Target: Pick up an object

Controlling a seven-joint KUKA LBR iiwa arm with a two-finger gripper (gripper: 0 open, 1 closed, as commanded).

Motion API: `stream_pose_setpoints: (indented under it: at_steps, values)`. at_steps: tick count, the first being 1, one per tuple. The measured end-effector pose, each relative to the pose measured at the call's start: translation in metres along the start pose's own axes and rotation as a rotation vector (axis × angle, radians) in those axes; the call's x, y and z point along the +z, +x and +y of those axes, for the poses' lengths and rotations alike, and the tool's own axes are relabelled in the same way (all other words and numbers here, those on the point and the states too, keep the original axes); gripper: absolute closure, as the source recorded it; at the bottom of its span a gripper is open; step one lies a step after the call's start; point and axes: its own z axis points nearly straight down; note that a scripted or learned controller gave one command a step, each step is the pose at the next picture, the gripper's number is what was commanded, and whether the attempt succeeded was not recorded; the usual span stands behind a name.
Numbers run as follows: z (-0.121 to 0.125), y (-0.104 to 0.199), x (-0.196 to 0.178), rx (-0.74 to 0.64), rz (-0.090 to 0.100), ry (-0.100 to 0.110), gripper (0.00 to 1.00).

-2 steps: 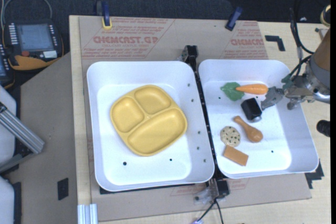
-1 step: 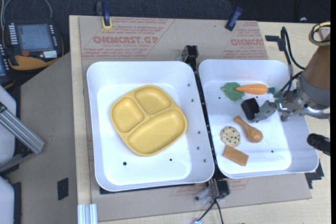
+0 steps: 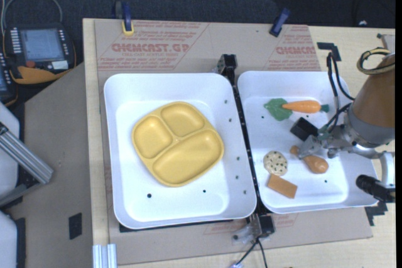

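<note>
The right bin [image 3: 333, 192] holds an orange carrot with a green leafy top [image 3: 300, 107] near its far side. Nearer the front are a round speckled cookie [image 3: 275, 162], a brown drumstick-shaped piece [image 3: 315, 164] and a tan rectangular slab [image 3: 281, 186]. My gripper [image 3: 316, 147] reaches in from the right and hangs low over the middle of this bin. It is just above the drumstick piece and right of the cookie. Nothing is visibly held.
In the left bin [image 3: 125, 185] lies a yellow divided plate [image 3: 178, 143]. Both bins rest on a cardboard-covered bench [image 3: 188, 47], clamped at the back edge. The grey arm with its orange band [image 3: 377, 103] crosses the right bin's right rim.
</note>
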Motion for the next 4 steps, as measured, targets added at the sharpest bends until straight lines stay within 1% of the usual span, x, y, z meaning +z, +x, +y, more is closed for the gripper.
stream_pose_setpoints:
  at_steps: [1,2,3,4]
  values:
    - [-0.001,0.000,0.012,-0.001,0.000,-0.004,0.00]
    - [0.000,-0.001,0.002,-0.001,-0.001,-0.007,1.00]
    - [-0.002,0.005,-0.055,-0.002,-0.003,-0.012,1.00]
    - [0.002,0.001,-0.096,-0.002,-0.003,-0.012,1.00]
